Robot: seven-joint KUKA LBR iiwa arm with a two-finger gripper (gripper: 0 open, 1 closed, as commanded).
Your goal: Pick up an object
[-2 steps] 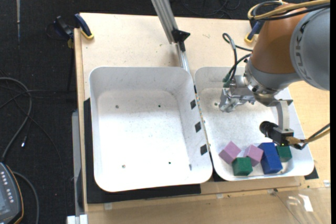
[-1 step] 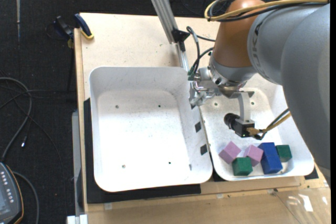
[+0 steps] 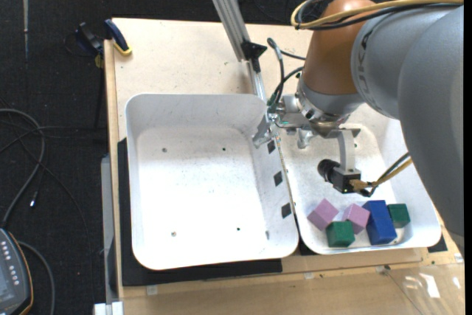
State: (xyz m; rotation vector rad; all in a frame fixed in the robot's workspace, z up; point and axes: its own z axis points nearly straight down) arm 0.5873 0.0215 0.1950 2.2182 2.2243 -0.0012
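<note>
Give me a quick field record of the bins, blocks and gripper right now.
right bin: five blocks clustered at its near end
blocks: lilac block, second lilac block, blue block, green block, second green block
gripper: over the wall between the bins, apart from the cluster, no block seen in it
left bin: white, beside the right bin

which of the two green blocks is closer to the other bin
The front green block, just in front of the two pink blocks. The other green block sits beyond the blue block, at the cluster's end away from that bin.
</note>
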